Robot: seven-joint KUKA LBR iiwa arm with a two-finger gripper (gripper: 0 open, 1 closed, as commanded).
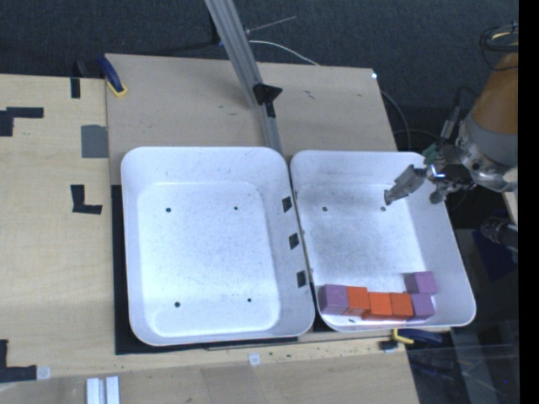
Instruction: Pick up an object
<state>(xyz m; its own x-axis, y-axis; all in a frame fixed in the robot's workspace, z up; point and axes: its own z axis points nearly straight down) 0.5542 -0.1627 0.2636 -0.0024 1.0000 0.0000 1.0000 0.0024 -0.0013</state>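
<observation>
A gripper [413,185] hangs over the upper right of the right-hand bin [354,171] – whether it is released or clenched cannot be told. The blocks [379,301] lie well below it along the bin's lower wall – a purple-and-orange row running left to right
</observation>
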